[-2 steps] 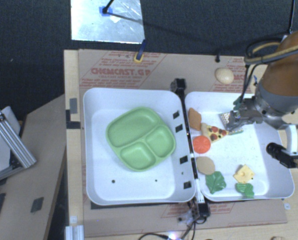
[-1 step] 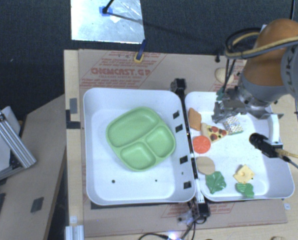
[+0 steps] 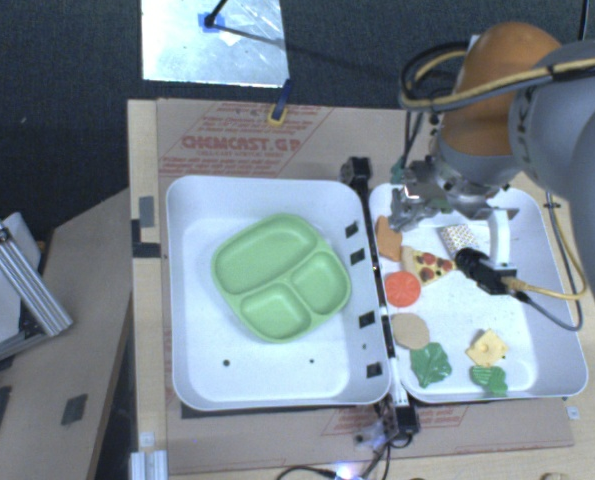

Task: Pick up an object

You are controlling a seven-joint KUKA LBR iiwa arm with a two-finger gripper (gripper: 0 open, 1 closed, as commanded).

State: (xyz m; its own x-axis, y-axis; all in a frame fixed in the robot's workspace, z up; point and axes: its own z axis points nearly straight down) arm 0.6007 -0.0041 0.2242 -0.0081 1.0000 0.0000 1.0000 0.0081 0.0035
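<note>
Reaching in from the right, the arm (image 3: 537, 98) holds its gripper (image 3: 409, 206) low over the right bin (image 3: 547, 363), behind the red disc (image 3: 402, 288) as the camera sees it. Gripper state: cannot be told from this view. No object is seen held.

The left bin (image 3: 192, 318), well left of the red disc, bears only a green divided plate (image 3: 277, 276) and is outside the likely work area.

Candidate objects, all in the right bin:
- Pizza slice (image 3: 429, 264): just behind and right of the red disc, nearly touching it.
- Orange-brown piece (image 3: 387, 236): behind the red disc, close to the bin wall, nearest the gripper.
- Green leafy piece (image 3: 430, 364): well in front of the red disc.
- Tan round (image 3: 410, 330): just in front of the red disc.
- Yellow piece (image 3: 487, 348): in front and to the right of the red disc.

Probable faults:
1. Wall contact. A descent onto the orange-brown piece may strike the bin wall, since the piece lies so close to it.
2. Double pick or nudge. The pieces behind the red disc are crowded, so closing on one may push or drag its neighbour.
3. Slip. The disc, slice and round lie flat and low, offering little to grip, so an empty closure is likely.
</note>
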